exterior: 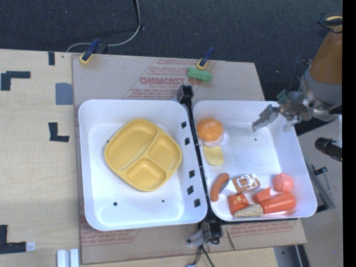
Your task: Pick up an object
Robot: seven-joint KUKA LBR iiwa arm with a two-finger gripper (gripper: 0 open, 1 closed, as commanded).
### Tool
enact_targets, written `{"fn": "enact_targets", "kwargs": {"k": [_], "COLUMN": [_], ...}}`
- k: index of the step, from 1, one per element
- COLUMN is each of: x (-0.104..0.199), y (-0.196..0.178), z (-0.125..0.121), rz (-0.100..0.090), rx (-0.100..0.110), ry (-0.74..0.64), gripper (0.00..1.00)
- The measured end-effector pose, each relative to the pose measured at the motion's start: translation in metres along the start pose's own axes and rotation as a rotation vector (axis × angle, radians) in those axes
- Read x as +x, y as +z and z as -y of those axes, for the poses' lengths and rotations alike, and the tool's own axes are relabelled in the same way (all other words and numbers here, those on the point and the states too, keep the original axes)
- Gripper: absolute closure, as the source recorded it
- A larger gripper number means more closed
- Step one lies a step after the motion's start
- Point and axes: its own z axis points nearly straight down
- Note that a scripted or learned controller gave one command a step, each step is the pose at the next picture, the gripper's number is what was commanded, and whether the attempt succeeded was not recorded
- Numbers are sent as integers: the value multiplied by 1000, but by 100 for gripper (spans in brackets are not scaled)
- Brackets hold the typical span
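Your grey two-finger gripper (266, 117) is hovering with fingers spread apart, holding nothing, over the right white bin (289, 149). The round orange plastic fruit (210, 130) is sitting by the divider: probably light, rigid, slippery; be gripping across its middle.

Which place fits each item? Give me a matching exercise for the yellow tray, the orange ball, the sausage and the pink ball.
Things:
1. yellow tray
2. orange ball
3. sausage
4. pink ball

Places:
A. right bin, near its right wall
B. left bin
C. right bin, far left corner
D. right bin, by the divider, toward the near end

Pairs: 1-B, 2-C, 3-D, 4-A
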Motion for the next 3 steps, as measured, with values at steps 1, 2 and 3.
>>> {"fn": "enact_targets", "kwargs": {"k": [1, 2, 3], "x": [57, 80, 80], "y": [93, 148, 162], "z": [-59, -55, -85], "rz": [-4, -2, 1], "rx": [6, 4, -1], "ry": [-6, -2, -2], "gripper": [0, 0, 0]}}
